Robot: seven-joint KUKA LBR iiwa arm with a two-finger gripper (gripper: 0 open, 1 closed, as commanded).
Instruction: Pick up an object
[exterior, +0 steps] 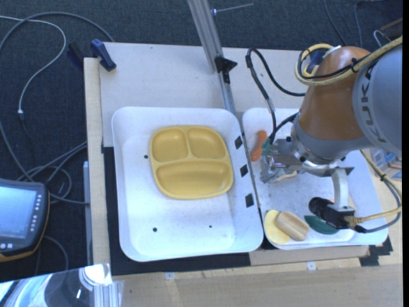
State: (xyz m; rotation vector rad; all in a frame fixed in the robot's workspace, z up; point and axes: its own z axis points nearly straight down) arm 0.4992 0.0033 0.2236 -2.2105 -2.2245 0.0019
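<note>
My gripper [276,166] hangs low over the left part of the right bin [358,238], under the orange wrist. An orange carrot-like piece [259,144] lies just left of it, by the bin's left wall, close to the gripper but apart from it. At the bin's front left, a tan bun-shaped piece [292,225] rests on a pale yellow piece [271,226]. A dark teal piece [321,226] lies right of the bun. I see nothing held by the gripper.
The left bin [128,190] holds a yellow divided plate [190,161]. A metal pole [206,18] slants down to the gap between the bins. Cables and a tablet [19,217] lie on the floor to the left.
</note>
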